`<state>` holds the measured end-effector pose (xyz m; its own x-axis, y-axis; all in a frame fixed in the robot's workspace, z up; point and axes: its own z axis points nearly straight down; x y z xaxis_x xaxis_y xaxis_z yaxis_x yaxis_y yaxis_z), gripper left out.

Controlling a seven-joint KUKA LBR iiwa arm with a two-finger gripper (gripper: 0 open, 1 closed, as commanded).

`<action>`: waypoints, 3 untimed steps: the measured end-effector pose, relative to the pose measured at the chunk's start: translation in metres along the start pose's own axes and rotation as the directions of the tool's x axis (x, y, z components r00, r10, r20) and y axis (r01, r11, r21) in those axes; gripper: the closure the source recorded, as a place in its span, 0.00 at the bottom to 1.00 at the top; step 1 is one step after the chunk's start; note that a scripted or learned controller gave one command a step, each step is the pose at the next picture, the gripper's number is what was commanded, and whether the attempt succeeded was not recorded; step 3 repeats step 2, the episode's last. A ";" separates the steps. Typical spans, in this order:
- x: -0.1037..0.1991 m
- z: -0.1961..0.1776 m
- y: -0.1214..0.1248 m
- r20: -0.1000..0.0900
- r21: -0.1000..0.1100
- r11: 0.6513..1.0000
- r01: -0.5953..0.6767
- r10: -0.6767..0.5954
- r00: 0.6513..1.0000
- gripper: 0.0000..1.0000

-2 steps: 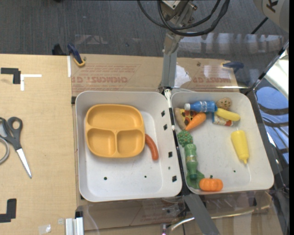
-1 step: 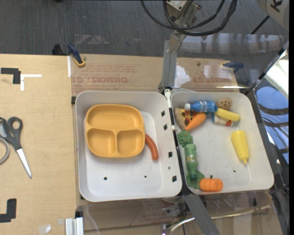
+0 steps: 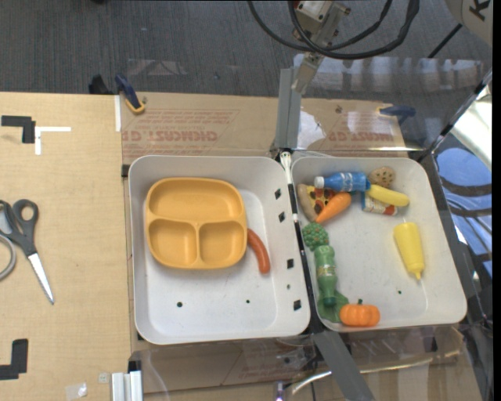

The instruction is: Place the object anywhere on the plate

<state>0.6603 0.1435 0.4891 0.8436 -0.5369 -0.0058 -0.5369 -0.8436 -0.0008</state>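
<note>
Likely obj = orange-red sausage (image 3: 259,251), centre of frame, lying in left bin (image 3: 211,313), just beside plate (image 3: 196,182) right rim. Looks light, stiff plastic, smooth, curved, so prob. slippery; grab across its middle. Plate: yellow-orange, 3 compartments, rounded corners. Gripper (image 3: 317,12) at top edge, well apart; open/closed can't tell.

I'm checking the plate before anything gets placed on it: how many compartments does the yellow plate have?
3. The yellow plate in the left bin has one long compartment across its far side and two smaller ones side by side on the near side, left and right.
</note>
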 end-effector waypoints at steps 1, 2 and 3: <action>-0.010 -0.001 -0.015 -0.002 0.002 1.000 0.026 -0.026 1.000 1.00; -0.009 -0.001 -0.014 -0.002 0.001 0.994 0.112 -0.112 0.994 1.00; -0.009 -0.001 -0.014 -0.002 0.001 0.994 0.112 -0.112 0.994 1.00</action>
